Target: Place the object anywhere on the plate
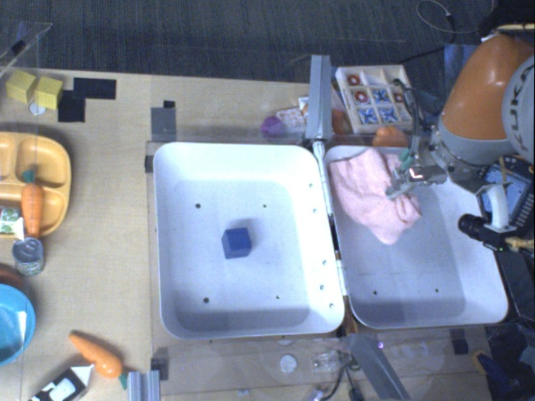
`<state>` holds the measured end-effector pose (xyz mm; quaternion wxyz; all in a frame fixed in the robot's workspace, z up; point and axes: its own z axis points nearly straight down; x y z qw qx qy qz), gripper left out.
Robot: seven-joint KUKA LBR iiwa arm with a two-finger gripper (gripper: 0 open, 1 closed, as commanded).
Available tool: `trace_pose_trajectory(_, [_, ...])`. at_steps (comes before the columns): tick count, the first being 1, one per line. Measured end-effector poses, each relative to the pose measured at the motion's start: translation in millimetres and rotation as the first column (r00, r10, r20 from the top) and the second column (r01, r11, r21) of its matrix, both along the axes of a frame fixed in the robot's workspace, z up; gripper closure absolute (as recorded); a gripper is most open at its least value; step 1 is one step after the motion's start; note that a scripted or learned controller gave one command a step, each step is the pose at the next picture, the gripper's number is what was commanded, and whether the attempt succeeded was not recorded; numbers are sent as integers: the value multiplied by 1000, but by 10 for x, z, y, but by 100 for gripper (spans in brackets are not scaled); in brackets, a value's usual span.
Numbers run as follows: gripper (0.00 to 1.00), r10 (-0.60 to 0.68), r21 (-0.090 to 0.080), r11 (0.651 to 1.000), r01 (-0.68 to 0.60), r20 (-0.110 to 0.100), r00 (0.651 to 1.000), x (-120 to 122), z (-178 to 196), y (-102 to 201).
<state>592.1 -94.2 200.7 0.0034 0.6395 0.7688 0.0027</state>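
A pink cloth [370, 195] lies crumpled in the upper left part of the right bin [435, 303]. My gripper [402, 183] hangs over the cloth's right edge, low and close to it; whether it touches the cloth I cannot tell. A small blue cube [237, 241] sits alone near the middle of the left bin [201, 174]. Off to the far left on the bench are a yellow divided plate [46, 161] holding a toy carrot [31, 208], and a blue plate [12, 324] at the lower left edge.
The arm's orange band [489, 82] looms over the right bin's upper right corner. A patterned box [374, 96] and small items lie behind the bins. A second carrot [97, 353], a can [28, 256] and yellow blocks [35, 91] rest on the bench at left.
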Motion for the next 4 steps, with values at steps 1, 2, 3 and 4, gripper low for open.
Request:
trace_pose_trajectory(1, [100,-335,2,942,335,-4,942,146,-153,1148])
trace_pose_trajectory(2, [100,-342,3,940,342,-6,940,-199,-156,1846])
trace_pose_trajectory(3, [100,-379,3,925,379,-3,925,117,38,1631])
trace_pose_trajectory(4, [100,-88,2,996,89,-2,996,88,359,2314])
